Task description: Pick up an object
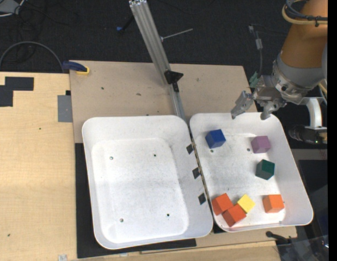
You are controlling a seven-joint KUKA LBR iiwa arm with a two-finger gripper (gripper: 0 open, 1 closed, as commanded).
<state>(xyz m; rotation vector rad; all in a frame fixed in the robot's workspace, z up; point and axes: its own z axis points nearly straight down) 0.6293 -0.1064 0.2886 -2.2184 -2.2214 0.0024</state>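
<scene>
Pale wood bench under you, two shallow white bins side by side on it, and all the action is in the right bin (290, 162); the left bin (103, 140) sits bare beside it. Your gripper (254, 107) hangs over the right bin's far rim, fingers spread apart with nothing between them, so you're carrying nothing at this point. Now look at what lies below: the purple cube (261, 143) is your closest candidate, sitting just toward the camera from the jaws and a touch to the right, standing clear of its neighbours. The blue cube (215, 138) is near too, but off to the left of the gripper in view, close to the divider side. The dark green cube (265, 169) sits further down past the purple one. Way down at the near edge you've got a crowded bunch, two orange-red cubes (228, 209) touching the yellow cube (246, 203), with another orange cube (273, 203) just beside. My read: drop toward the purple one, since it's isolated and the short move is straight forward and down; the cluster looks trickier.
</scene>
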